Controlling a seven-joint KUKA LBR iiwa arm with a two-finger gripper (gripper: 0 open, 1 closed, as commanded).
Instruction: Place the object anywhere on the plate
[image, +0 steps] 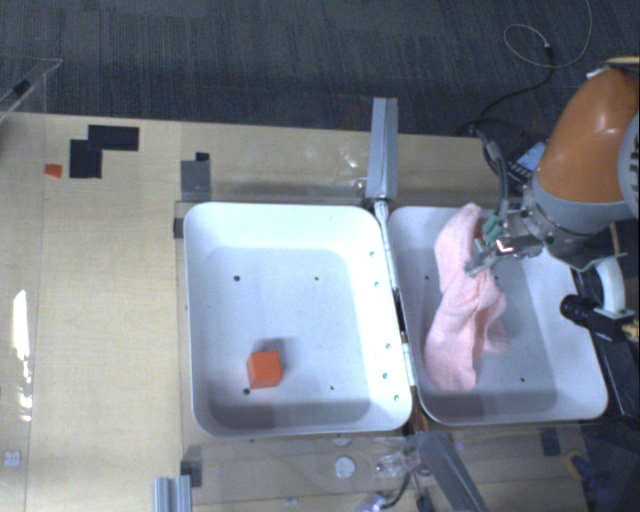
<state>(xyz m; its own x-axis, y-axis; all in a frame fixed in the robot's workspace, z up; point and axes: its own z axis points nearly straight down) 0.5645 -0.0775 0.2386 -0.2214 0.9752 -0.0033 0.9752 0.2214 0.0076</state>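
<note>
A dark carpeted floor lies beyond the pale wooden tabletop (90, 330), which carries two shallow white bins side by side. The left bin (290, 240) holds one small orange block (265, 369), lying near its front wall and well apart from me. The right bin (560, 380) holds one pink cloth (462, 310), draped from the bin's back part down toward its front. I see no plate in either bin, so I judge the drop spot is yet to be settled. My tool (490, 245) sits at the cloth's upper edge, touching it, and I cannot tell how it is set or whether it has any fabric. To do this grasp well, I should bite into a bunched fold rather than a flat layer, then lift straight and slowly so the limp cloth does not slide free or snag on the bin wall. Count: two bins, one cloth, one block.
</note>
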